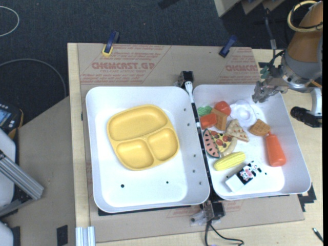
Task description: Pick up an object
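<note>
The right bin [292,178] holds a heap of toy food: a red tomato [222,107], an orange carrot [275,149], a yellow corn cob [229,161], a pizza slice [237,131], a watermelon slice [211,143], a brown biscuit [259,128], a white cup [243,111] and a black-and-white carton [244,176]. My gripper [260,95] hangs over the bin's far right corner, above and to the right of the white cup. Nothing shows between its fingers.
The left bin [102,183] holds a yellow three-part plate [142,136]. A black bar [195,117] runs between the two bins. Clamps [108,43] sit on the cardboard board's far edge. The arm's orange band [306,35] rises at the right.
</note>
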Motion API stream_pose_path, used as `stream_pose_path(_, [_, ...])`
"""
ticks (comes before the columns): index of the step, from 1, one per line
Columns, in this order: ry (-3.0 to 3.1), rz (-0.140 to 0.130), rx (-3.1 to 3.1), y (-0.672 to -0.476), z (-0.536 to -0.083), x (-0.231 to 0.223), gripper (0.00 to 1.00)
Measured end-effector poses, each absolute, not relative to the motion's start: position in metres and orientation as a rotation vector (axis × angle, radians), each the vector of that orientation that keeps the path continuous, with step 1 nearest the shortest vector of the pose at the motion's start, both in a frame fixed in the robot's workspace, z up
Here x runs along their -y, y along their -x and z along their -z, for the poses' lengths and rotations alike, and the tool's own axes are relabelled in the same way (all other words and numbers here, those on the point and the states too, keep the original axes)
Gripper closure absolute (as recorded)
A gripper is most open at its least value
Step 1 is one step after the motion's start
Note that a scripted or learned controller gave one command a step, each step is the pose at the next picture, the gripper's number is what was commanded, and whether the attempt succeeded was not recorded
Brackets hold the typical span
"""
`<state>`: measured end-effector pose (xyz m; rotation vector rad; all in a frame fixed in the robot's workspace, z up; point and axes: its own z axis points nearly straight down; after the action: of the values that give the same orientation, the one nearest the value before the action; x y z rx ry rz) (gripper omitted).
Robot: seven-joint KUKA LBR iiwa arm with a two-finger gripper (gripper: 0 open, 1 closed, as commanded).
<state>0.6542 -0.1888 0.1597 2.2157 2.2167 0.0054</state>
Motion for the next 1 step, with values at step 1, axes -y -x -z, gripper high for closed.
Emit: stream_pose_path(1, [-2.215,-0.005,-2.218,-0.656,-0.2242,0.1875,1.0])
